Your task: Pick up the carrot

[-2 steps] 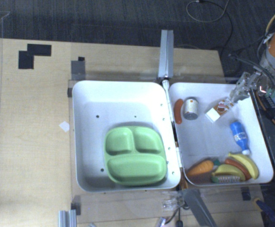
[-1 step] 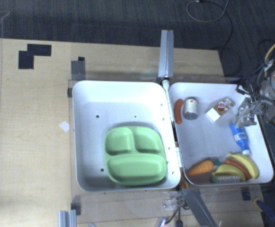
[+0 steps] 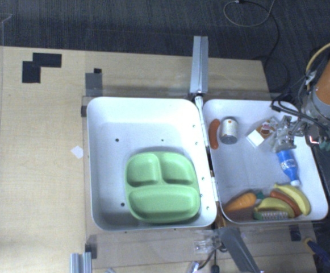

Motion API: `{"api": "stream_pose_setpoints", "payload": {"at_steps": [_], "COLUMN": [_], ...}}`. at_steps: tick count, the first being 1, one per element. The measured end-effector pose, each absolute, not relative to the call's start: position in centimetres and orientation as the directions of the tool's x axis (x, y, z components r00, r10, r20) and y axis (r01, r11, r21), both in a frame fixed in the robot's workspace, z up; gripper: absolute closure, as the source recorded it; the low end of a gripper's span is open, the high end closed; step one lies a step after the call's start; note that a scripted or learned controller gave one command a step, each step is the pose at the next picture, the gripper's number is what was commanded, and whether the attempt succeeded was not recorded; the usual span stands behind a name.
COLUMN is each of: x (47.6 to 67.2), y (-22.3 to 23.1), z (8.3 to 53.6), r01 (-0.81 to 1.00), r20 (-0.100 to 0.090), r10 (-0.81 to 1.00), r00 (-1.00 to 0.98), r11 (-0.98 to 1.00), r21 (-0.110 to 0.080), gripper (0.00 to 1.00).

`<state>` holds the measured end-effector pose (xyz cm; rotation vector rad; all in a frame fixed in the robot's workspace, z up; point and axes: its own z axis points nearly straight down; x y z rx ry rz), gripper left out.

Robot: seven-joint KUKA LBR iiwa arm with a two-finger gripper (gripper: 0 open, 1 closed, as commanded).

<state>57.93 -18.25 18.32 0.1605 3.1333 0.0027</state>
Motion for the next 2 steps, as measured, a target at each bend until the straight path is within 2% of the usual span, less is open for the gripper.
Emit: {"api": "stream_pose_setpoints", "payload": {"at_steps": [1, 2], "x": [58.8, 50.1], "y": [-20.5, -20.1], "z": [22.1, 28.3], "r01": [-0.42, 0.175], "r20": [-0.008, -0.006], "r10": [-0.42, 0.175], "r00": [-0.908, -0.984], "r11": [0.908, 0.984], "r21": [-0.003, 0.0], "gripper": [1.0, 1.0]}}
